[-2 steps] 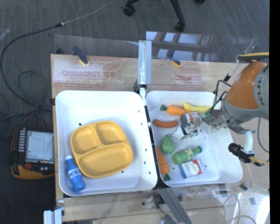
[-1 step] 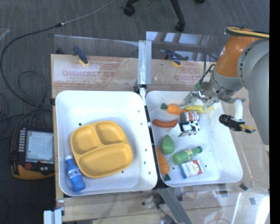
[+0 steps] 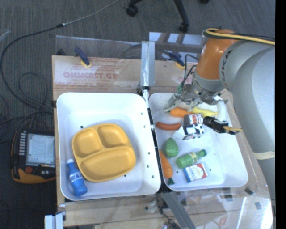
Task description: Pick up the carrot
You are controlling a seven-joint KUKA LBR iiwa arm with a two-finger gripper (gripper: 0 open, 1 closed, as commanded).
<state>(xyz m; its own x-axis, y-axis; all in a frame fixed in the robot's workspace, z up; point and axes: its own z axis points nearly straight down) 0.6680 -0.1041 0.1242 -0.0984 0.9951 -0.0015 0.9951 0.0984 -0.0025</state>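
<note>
Across the counter (image 3: 103, 74), our tool (image 3: 184, 102), whose state we cannot tell, hangs over the right bin's (image 3: 232, 176) far end, the carrot (image 3: 166, 164) well apart at the near-left wall, so next comes reaching there.

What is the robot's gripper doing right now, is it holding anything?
Gripper: low over the far end of the right white bin, right by a small orange carrot; whether it is open, closed or holding anything cannot be told.

Dark grey carpet floor (image 3: 31, 27) with office chair base (image 3: 156, 9) and cables (image 3: 27, 40).
</note>
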